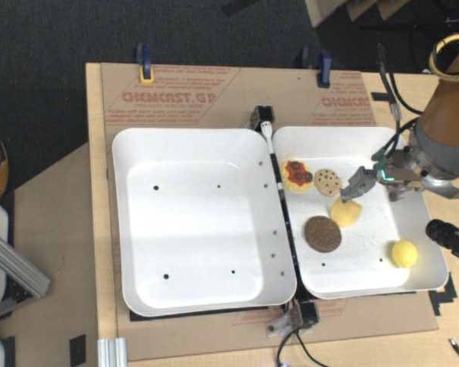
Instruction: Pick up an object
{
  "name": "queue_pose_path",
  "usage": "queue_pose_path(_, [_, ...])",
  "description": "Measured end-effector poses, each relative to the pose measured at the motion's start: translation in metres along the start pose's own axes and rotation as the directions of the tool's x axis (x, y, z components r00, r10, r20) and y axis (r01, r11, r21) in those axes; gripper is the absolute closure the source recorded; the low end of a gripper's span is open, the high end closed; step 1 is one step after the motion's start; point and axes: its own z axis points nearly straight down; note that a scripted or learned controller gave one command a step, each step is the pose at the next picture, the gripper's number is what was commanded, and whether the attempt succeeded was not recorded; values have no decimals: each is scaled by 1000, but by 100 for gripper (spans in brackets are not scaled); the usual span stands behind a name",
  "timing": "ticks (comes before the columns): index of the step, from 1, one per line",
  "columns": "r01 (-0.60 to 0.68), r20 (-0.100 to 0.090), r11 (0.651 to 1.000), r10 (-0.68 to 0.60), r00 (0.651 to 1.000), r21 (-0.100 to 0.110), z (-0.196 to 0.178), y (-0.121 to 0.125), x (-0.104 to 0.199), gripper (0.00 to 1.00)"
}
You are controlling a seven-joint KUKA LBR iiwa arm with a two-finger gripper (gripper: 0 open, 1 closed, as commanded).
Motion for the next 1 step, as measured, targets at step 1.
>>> queue_pose_path(1, [3,2,1000,-3,1000,-1,126,106,-17,0])
